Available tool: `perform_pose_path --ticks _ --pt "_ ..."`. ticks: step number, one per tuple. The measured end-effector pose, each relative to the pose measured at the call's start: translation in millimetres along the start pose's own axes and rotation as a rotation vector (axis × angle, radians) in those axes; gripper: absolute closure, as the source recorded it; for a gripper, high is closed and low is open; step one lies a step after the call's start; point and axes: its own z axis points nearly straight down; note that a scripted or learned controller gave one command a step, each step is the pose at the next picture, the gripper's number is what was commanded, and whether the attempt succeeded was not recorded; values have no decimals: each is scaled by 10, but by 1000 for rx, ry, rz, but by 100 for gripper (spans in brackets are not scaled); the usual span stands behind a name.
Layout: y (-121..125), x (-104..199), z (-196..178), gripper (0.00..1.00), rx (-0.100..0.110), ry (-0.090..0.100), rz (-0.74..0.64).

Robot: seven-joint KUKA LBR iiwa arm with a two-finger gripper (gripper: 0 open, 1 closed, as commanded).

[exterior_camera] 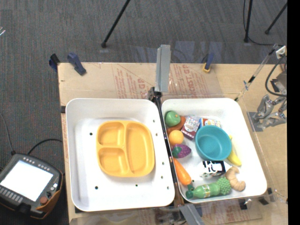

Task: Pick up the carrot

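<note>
Spread or closed, it cannot be told of the gripper (269, 115): only a grey metal cluster is seen at the far right, outside the right bin (247, 122), over bare bench, well apart from everything in it.

Moving inward, the right bin's right wall is met first, with a yellow banana (235, 158) lying along it and a tan toy (236, 178) near the front corner. A teal bowl (213, 142) is set in the middle, upright, with a black-and-white card (212, 166) just in front of it. A green knobbly toy (209, 190) is stretched along the front wall.

Now the carrot (182, 172) is picked out: it is laid at a slant against the bin's left wall, towards the front, its tip pointing towards the front wall. A purple eggplant (182, 150) is seen just behind it, then an orange fruit (176, 137) and a green fruit (172, 118) in a row along the same wall. White floor is left bare to the carrot's right, between it and the card; its left side is crowded by the wall.

Across the divide, a yellow divided plate (125, 148) is seated in the left bin (75, 125), with white floor showing all round it.
</note>
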Motion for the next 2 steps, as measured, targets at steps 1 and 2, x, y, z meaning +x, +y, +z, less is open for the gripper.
perform_pose_path --ticks 1,2 --pt "269 485 145 100 -9 5 -308" --pt "312 525 168 100 -11 4 -646"
